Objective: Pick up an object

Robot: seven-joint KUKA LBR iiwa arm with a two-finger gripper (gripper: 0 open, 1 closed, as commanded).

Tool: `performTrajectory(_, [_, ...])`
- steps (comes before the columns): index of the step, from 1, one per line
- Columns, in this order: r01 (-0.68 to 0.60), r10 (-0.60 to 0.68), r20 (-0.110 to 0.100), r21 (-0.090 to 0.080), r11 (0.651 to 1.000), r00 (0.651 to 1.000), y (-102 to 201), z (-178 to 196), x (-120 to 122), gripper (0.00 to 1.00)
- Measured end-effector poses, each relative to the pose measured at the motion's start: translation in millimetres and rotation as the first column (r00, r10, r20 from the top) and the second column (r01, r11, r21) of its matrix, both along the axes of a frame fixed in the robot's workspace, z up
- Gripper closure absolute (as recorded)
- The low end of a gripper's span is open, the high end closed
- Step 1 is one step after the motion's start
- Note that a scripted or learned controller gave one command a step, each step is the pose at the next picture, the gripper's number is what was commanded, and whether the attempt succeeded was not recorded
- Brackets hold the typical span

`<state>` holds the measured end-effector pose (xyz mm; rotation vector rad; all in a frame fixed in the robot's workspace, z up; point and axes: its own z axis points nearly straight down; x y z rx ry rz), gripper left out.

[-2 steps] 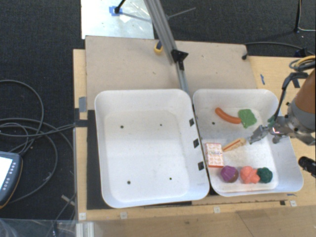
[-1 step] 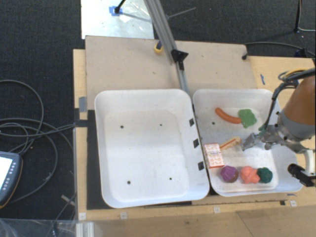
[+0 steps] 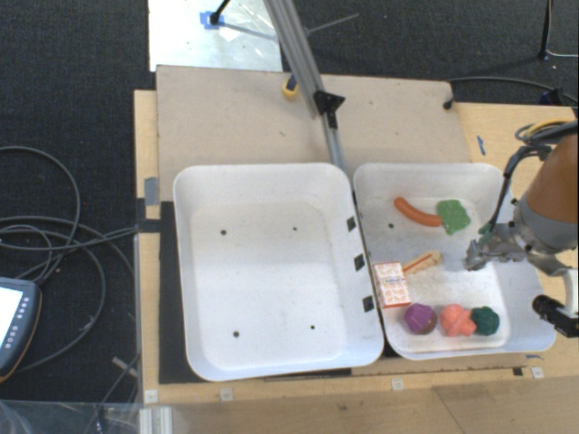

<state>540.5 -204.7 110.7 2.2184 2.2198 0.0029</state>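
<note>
Objects for picking all lie in the right bin (image 3: 375, 188), which I take as the landmark throughout; the left bin (image 3: 190, 188) sits touching it along the shared inner edge, with small black clips visible on that seam. Inside the right bin, toward its far wall: an orange sausage-shaped piece (image 3: 416, 212), lying slantwise, its end touching a green leafy piece (image 3: 454, 216). Near the bin's middle: a thin tan stick (image 3: 422, 262), tilted. Against the bin's inner wall, on the near half: a small pink-and-white carton (image 3: 391, 285), lying flat, just beside the stick. Along the bin's near wall, in a row: a purple piece (image 3: 419, 318), an orange-pink piece (image 3: 457, 321), and a dark green piece (image 3: 486, 320); the last two touch, the purple one sits just beside them.

Gripper (image 3: 477, 257) stands over the bin's outer half, between the green leafy piece and the row at the near wall; apart from every object named. Whether its fingers are spread or closed I cannot tell from where I stand; the tip is small and blurred; nothing is seen between the fingers. Orange band of the arm (image 3: 554, 188) hangs over the bin's outer rim.

Beyond the bin's far wall: a brown board (image 3: 235, 116) and a grey slanted pole (image 3: 298, 43).
</note>
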Motion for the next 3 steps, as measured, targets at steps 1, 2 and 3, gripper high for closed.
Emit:
performTrajectory(1, [-0.004,0.004,0.003,-0.001,1.000,1.000,7.2,48.4,-2.5,1.00])
performTrajectory(2, [-0.005,0.005,0.005,-0.003,1.000,1.000,-2.3,107.3,3.2,1.00])
performTrajectory(3, [-0.005,0.005,0.001,-0.001,1.000,1.000,-2.7,131.3,4.5,1.00])
